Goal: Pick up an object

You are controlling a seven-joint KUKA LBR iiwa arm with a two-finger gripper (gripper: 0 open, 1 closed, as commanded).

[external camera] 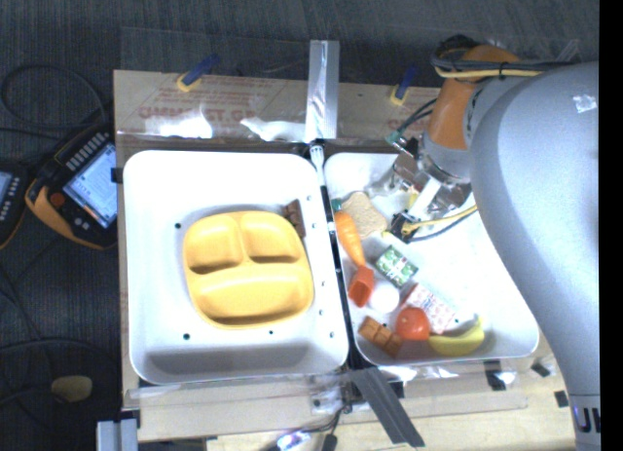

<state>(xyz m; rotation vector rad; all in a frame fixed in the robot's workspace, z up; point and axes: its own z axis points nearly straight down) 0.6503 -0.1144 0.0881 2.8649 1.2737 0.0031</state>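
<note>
Arm: grey, with an orange band (450,118), it reaches in from the right and covers the right bin's far right side.
End effector (414,191): low over the back of the right bin, near the back wall; whether it is parted or closed cannot be told, and nothing shows clamped in it.
Right bin (506,342): crowded; its things lie packed along the left wall and toward the front rim.
Carrot (348,235): long axis runs back to front, tilted slightly, hard against the wall between the bins.
Beige round piece (362,210): just behind the carrot, nearest the end effector.
Green and white packet (396,266): mid-bin, set at a diagonal.
Tomato (413,323): near the front, touching the banana.
Banana (458,341): lies crosswise along the front rim, ends curving upward.
Brown blocks (380,335): front left corner.
Open room: bare white floor lies between the packet and the arm.
Left bin (156,342): holds a yellow divided tray (248,267) at centre, with wide bare margins on all sides.
Surface (156,98): brown board behind both bins.
</note>
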